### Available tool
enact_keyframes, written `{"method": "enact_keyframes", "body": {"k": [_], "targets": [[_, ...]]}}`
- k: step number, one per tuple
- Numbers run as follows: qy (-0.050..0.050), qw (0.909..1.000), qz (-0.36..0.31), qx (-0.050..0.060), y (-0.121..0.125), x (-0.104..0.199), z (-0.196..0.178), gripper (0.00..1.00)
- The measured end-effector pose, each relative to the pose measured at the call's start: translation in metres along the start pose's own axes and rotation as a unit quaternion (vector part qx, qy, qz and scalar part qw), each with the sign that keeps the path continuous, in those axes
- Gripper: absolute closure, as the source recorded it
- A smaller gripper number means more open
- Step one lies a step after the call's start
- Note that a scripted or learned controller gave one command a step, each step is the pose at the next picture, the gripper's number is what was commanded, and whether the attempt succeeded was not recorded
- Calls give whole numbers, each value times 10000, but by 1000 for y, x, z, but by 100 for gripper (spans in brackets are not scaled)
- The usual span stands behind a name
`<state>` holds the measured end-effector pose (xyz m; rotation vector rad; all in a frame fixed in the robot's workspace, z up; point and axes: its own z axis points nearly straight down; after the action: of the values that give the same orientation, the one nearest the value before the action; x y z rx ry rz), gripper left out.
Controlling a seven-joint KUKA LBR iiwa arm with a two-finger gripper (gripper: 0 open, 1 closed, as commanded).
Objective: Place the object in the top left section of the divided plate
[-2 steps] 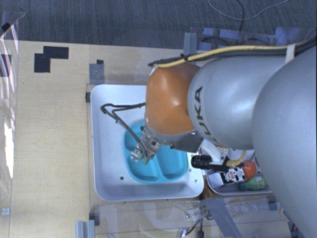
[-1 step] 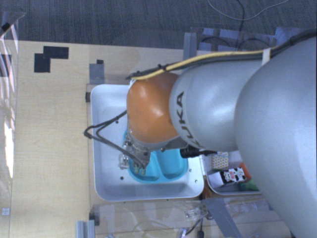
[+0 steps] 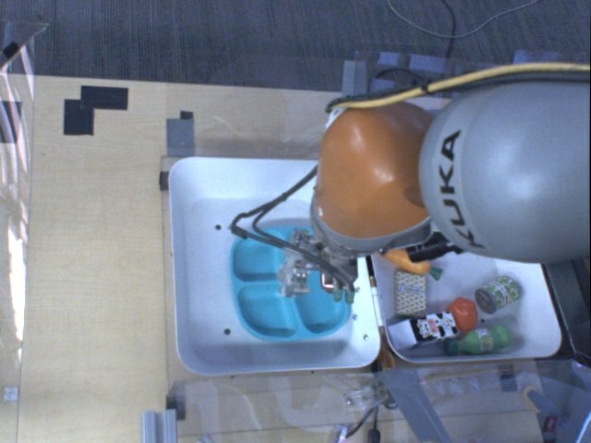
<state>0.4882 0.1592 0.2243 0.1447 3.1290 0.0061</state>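
Note:
A blue divided plate (image 3: 263,293) lies in the left white bin (image 3: 199,247), toward its right half. The arm's orange and grey wrist covers the plate's upper right part. Below the wrist my gripper (image 3: 314,277) hangs over the plate's middle to right compartments, its metal parts close above the blue surface. I cannot make out any object between them. The plate's two left compartments show bare blue.
The right bin (image 3: 545,344) holds an orange piece (image 3: 413,263), a speckled block (image 3: 410,292), a black and white carton (image 3: 430,328), a red ball-like item (image 3: 464,313), a green can (image 3: 499,293) and a green bottle (image 3: 480,341). Black cables run from the wrist across the left bin.

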Motion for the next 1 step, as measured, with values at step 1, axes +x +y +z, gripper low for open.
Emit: {"method": "enact_keyframes", "body": {"k": [1], "targets": [[18,9696,-2446,-10,51,6,27,100]]}}
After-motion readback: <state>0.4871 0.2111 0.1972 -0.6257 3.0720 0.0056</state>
